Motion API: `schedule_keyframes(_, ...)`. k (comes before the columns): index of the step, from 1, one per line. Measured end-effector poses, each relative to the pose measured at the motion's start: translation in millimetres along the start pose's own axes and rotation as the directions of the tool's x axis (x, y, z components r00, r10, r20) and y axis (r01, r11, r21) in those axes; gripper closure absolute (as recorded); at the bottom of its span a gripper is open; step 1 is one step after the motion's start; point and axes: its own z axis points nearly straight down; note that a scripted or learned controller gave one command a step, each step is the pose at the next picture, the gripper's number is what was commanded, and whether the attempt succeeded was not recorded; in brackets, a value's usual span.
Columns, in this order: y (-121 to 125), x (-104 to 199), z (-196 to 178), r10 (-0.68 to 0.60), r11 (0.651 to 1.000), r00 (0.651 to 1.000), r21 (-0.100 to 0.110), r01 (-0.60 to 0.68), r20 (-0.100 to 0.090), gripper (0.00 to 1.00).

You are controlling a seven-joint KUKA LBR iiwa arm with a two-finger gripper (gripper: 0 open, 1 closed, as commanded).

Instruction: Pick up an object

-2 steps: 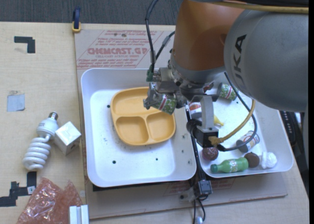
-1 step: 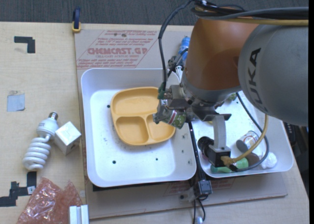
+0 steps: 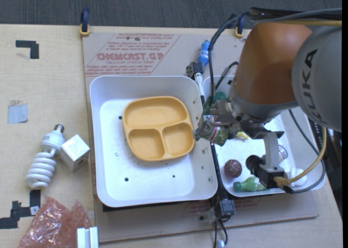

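Camera view: arm w/ orange band point(image 3: 272, 64) over right bin point(image 3: 304, 184). Gripper point(image 3: 213, 127) at bins' divider, just beside yellow divided tray point(image 3: 157, 127) in left bin point(image 3: 109, 149); grip state can't tell. Brown ball point(image 3: 232, 167), green bottle point(image 3: 250, 184) in right bin.

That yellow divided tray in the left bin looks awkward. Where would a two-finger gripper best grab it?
Probably the raised outer rim of the yellow tray, coming straight down with one finger inside and one outside. It lies flat and is too wide to span. The left edge sits farthest from the bin wall.
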Motion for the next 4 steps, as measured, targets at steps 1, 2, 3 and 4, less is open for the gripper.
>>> schedule_keyframes(1, 75, 24, -11, -0.003, 1.000, 1.000, 0.000, 0.003, 0.000, 1.00)
schedule_keyframes(2, 120, 51, -18, -0.003, 1.000, 1.000, 0.000, 0.003, 0.001, 1.00)
schedule_keyframes(3, 133, 92, -1, -0.003, 1.000, 1.000, 0.000, 0.003, 0.000, 1.00)
schedule_keyframes(4, 133, 92, -1, -0.003, 1.000, 1.000, 0.000, 0.003, 0.001, 0.00)
